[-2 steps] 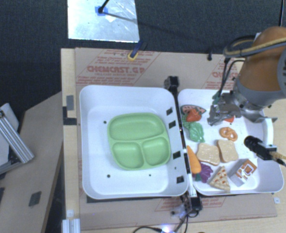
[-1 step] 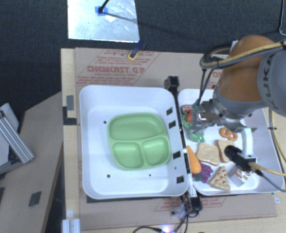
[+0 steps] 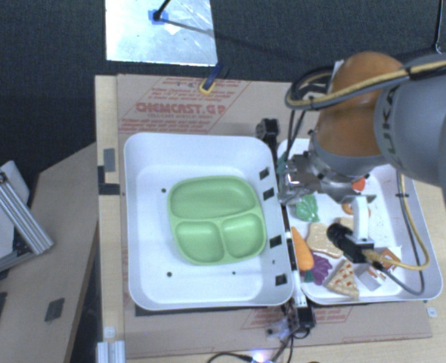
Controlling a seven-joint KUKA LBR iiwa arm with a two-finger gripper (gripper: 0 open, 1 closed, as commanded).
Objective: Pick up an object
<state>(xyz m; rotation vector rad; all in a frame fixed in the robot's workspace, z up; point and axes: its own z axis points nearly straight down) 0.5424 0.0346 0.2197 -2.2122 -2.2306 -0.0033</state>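
- Gripper low at right bin's left edge; finger state hidden.
- Smooth green three-part plate in left bin.
- Tapered orange carrot, triangular pizza slice nearby.

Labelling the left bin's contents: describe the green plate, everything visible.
The green plate is a pale green, matte, plastic-looking divided tray with rounded corners. It has three compartments: one large one along its far side and two smaller ones side by side on its near side, split by raised ridges. It lies flat and slightly rotated on the floor of the left bin, roughly centred. All three compartments hold nothing, and it touches only the bin floor.
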